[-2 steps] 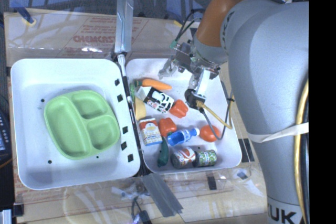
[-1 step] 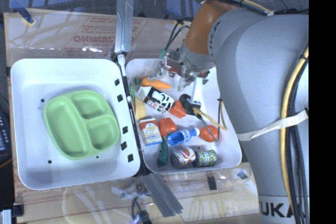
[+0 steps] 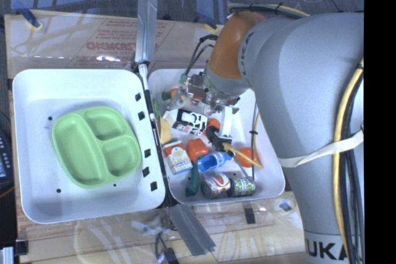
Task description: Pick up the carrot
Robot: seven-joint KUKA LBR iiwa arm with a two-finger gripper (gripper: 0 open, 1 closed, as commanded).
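Observation:
The carrot [image 3: 246,156] is a short orange piece lying near the right wall of the right bin [image 3: 270,177], among other toy foods. My gripper [image 3: 197,97] hangs low over the far part of that bin, just above a black-and-white carton [image 3: 190,122]. It is up and to the left of the carrot and apart from it. The grey wrist with its orange band [image 3: 228,49] covers the bin's far right corner.
The right bin also holds a yellow wedge [image 3: 164,130], an orange-red fruit [image 3: 197,149], a small box [image 3: 177,158], a blue bottle [image 3: 214,162], a dark green item [image 3: 193,180] and two cans [image 3: 230,185]. A green divided plate [image 3: 96,145] lies in the left bin [image 3: 37,96].

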